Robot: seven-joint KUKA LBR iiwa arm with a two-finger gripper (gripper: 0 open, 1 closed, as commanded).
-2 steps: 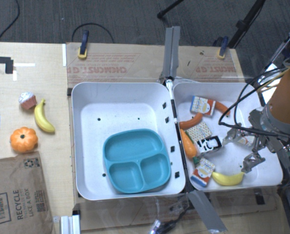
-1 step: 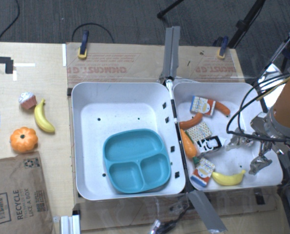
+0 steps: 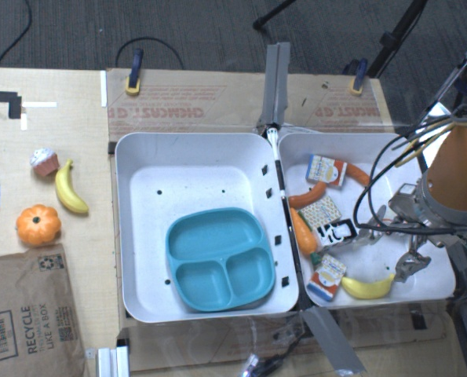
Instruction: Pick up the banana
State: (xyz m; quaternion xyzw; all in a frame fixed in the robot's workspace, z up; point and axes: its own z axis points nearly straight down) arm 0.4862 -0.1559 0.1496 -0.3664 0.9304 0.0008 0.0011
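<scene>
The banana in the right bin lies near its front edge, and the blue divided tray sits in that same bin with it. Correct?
Not quite. The camera view shows the blue divided tray in the left bin, not the right bin. The banana does lie near the right bin's front edge.

A blue divided tray (image 3: 217,258) lies in the left bin (image 3: 131,234). Out on the bench sit a small pumpkin (image 3: 38,225), a cupcake (image 3: 44,162) and a brown recycling bag (image 3: 25,312).

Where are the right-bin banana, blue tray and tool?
banana (image 3: 368,287): camera view, middle of its curve.
blue tray (image 3: 187,236): camera view, top compartment floor.
tool (image 3: 412,264): camera view, between its fingertips.
</scene>
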